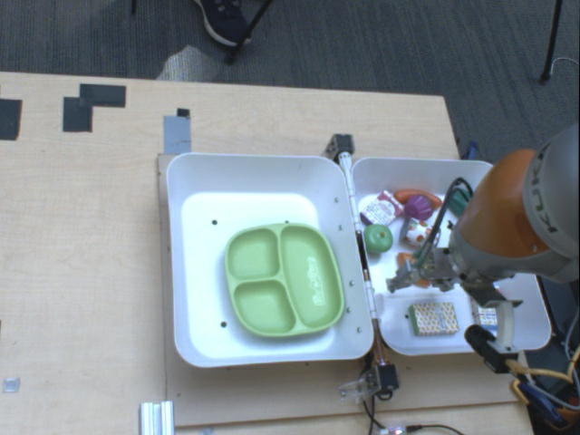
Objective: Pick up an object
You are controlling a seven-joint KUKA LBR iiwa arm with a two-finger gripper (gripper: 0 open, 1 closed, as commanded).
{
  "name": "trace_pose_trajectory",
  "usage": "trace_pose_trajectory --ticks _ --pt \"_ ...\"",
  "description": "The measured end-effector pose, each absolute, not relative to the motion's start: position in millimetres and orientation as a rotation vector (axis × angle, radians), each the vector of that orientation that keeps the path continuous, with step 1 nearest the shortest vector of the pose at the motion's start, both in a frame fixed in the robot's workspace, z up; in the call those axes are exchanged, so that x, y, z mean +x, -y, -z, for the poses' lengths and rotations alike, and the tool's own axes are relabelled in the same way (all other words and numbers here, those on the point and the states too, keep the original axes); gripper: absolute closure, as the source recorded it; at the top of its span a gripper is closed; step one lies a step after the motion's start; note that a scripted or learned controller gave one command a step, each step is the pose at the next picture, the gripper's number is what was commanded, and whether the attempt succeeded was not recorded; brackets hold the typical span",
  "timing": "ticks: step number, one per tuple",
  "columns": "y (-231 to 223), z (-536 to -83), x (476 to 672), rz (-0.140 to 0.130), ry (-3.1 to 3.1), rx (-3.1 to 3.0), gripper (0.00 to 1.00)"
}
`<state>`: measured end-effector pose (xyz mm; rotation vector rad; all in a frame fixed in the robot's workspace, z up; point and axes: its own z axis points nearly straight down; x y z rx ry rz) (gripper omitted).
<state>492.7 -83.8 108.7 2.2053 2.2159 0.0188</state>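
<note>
My gripper [415, 273] hangs low over the middle of the right bin [395, 333], under the grey arm with its orange band [501, 216]. Several small objects lie in that bin. A green ball [377, 237] sits near the bin's left wall, and a small white and orange toy [415, 235] lies just beyond the gripper. At the far end are a white and pink packet [381, 210], a purple piece [419, 207] and an orange piece [412, 194]. A yellow-green speckled block [433, 317] lies just in front of the gripper. The arm hides part of the bin.
The left bin [195, 243] holds a light green divided plate [285, 279]. A small white patterned item [487, 316] lies at the right bin's near right. The wall between the bins [358, 243] runs close to the gripper's left. Cables [544, 392] trail at the lower right.
</note>
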Motion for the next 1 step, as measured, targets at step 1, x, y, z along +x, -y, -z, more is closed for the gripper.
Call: trace_pose_trajectory --ticks 1 --pt "83.1 -119.1 494.3 -0.024 -2.217 2.200 1.00"
